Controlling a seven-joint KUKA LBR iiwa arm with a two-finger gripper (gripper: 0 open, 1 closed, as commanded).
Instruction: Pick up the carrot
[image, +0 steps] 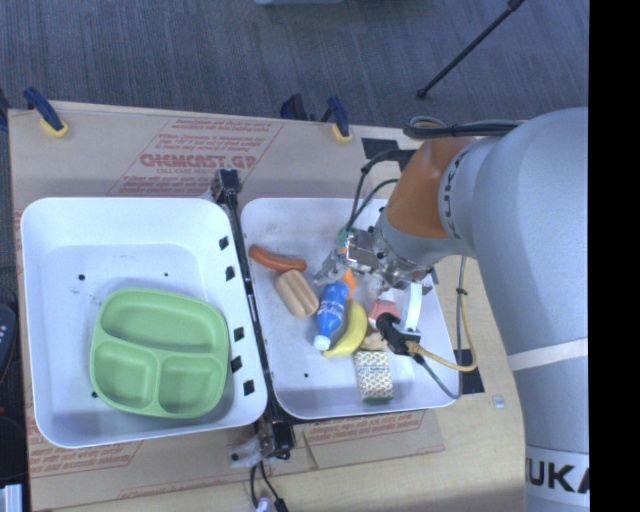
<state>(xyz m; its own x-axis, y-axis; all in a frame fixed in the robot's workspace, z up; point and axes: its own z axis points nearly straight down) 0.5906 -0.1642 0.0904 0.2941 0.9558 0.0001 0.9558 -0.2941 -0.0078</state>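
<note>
In the right bin (300, 400), a small orange piece that looks like the carrot (349, 283) shows just under my gripper (342, 264), mostly hidden by it. It lies against the top end of a blue bottle (332, 310). The gripper is low over the bin's middle, reaching in from the right. I cannot make out whether it has hold of the orange piece.
A long orange-red sausage (277, 259) and a tan bun (297, 293) lie left of the gripper. A banana (352, 330), a pink item (385, 309) and a small patterned box (374, 376) lie below it. The left bin (60, 230) holds a green divided plate (158, 352).
</note>
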